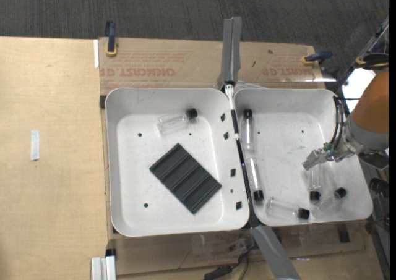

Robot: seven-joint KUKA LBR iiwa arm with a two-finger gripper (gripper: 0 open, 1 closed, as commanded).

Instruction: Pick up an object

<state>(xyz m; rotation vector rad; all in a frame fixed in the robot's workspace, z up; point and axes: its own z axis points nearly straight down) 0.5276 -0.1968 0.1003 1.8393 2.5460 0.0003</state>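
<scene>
From the overhead camera we see the gripper (317, 160) low over the right bin (291, 102), at the frame's right; we cannot tell its state. Just below it lie clear vials with black caps (315, 185), another (286, 209) near the bin's lower edge, and two (247, 130) along its left wall. The left bin (124, 167) holds a dark ribbed tray (185, 178) and one vial (176, 120).

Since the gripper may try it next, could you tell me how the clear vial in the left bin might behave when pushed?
The clear vial lies on its side, so it would probably roll. It looks light and smooth, perhaps slippery in the gripper.
</scene>
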